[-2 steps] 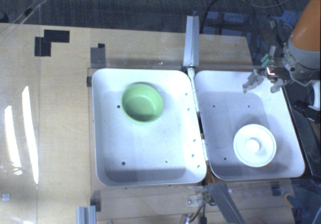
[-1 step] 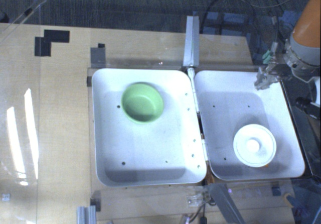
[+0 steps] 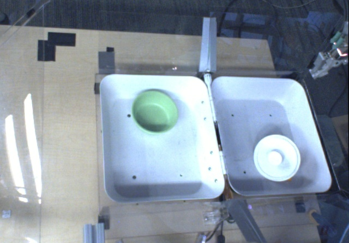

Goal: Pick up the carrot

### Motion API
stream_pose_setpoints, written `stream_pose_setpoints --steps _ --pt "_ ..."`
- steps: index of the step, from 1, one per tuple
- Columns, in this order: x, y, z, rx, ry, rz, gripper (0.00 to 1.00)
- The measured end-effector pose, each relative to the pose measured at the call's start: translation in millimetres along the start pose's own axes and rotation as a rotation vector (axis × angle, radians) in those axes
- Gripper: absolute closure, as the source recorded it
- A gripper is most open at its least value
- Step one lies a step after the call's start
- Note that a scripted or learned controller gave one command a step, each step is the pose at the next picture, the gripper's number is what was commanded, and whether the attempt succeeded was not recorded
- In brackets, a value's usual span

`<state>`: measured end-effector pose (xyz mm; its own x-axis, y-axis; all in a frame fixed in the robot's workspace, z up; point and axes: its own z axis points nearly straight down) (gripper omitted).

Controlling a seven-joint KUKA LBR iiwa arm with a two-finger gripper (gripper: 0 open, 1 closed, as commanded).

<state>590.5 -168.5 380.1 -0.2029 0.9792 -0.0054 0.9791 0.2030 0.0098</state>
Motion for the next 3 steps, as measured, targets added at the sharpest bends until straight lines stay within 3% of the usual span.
stream_pose_setpoints --steps 1,2,3 --pt "-37.6 4.9 -31.5 -0.001 -0.001 -0.263 1.00" --pt "-38.1 5.3 -1.8 0.001 0.001 -0.503 1.00" --pt "-37.9 4.2 3.0 -0.002 0.000 -1.113 1.00"
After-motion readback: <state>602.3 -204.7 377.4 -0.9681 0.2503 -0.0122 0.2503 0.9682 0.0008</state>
